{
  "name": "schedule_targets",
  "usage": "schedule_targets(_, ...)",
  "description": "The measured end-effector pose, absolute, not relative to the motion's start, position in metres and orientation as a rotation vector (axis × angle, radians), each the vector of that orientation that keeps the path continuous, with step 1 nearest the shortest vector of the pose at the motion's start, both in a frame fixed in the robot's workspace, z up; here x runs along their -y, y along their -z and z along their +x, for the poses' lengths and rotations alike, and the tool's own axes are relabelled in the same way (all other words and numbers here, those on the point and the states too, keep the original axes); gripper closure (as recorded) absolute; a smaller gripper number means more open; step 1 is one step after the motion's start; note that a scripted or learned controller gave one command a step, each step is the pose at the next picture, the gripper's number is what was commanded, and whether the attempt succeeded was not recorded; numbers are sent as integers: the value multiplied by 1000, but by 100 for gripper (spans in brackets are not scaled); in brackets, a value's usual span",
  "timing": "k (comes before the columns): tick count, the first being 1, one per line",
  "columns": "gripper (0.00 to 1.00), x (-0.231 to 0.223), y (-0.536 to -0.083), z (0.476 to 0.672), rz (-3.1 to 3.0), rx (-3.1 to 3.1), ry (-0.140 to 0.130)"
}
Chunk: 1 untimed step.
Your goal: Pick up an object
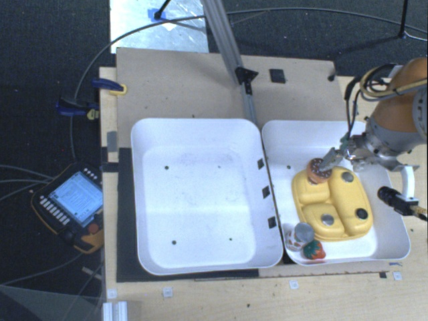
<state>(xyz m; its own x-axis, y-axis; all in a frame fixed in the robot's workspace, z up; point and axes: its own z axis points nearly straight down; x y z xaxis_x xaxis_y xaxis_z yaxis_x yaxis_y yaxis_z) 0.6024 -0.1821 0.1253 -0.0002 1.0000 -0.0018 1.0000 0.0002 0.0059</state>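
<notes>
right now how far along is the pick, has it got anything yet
Done so far: the arm has reached into the right bin and the tool sits low at the top edge of the yellow toy, beside a small brown piece. In hand: nothing visibly lifted; the toy lies flat on the bin floor. Left: close on something and raise it. The small red and green toy at the bin's front corner lies untouched.

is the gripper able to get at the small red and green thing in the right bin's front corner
Probably yes, though it looks tight. The red and green thing lies uncovered, but it sits against the bin wall, with a grey piece and the yellow toy close by. The gripper is over the toy's far end.
</notes>
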Motion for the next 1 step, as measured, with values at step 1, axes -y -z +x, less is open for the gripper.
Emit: schedule_targets(1, 0, 182, -128, 604, 2210, -2215, -12)
